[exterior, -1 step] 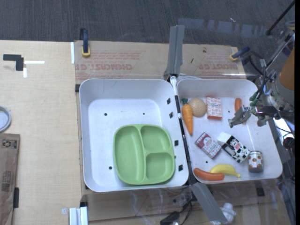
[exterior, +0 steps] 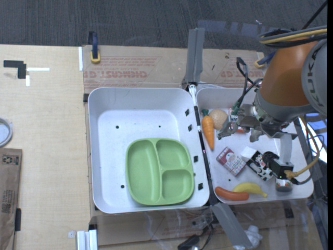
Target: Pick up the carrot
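Observation:
The carrot [exterior: 208,131] is orange with a green tip. It lies in the right bin [exterior: 304,190] along the bin's left wall, its length running from far to near. My gripper [exterior: 241,133] hangs over the middle of that bin, just right of the carrot and apart from it. Its fingers [exterior: 226,131] stand spread and open, with only white bin floor between them. The grey arm with its orange band covers the bin's far right part.
A beige round item [exterior: 218,117] touches the carrot's far end. Nearer lie a red-and-white box [exterior: 231,160], a black-and-white object [exterior: 261,165], a banana [exterior: 250,188], a red sausage-like item [exterior: 231,194] and a small can [exterior: 283,184]. A green divided plate [exterior: 160,171] sits in the left bin [exterior: 104,139].

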Motion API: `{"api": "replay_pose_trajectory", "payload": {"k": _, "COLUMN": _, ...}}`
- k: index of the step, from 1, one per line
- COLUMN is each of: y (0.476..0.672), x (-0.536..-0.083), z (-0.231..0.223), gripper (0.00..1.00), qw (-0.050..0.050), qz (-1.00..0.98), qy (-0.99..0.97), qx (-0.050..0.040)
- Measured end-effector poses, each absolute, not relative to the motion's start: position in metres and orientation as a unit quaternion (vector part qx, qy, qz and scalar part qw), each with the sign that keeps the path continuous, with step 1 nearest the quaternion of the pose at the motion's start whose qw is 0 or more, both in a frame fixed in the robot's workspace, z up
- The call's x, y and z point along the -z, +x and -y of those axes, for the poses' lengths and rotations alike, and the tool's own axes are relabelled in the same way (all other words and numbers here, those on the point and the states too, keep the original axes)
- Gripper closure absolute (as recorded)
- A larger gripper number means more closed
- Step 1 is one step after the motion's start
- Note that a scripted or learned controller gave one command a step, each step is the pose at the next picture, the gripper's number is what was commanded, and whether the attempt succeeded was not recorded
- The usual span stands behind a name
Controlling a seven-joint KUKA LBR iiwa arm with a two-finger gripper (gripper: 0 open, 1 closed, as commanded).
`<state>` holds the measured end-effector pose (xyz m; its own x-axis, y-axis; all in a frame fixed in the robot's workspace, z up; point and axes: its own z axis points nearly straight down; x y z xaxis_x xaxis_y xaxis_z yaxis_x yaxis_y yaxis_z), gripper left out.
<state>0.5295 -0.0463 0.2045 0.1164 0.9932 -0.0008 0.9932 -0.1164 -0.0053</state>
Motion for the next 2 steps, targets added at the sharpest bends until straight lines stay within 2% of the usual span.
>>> {"api": "replay_pose_trajectory", "payload": {"k": 1, "y": 0.506, "x": -0.237, "z": 0.021, "gripper": 0.0, "qw": 0.0, "qz": 0.628, "qy": -0.778, "qx": -0.0015}}
{"api": "replay_pose_trajectory", "payload": {"k": 2, "y": 0.546, "x": -0.19, "z": 0.009, "gripper": 0.0, "qw": 0.001, "qz": 0.678, "qy": -0.735, "qx": -0.0023}}
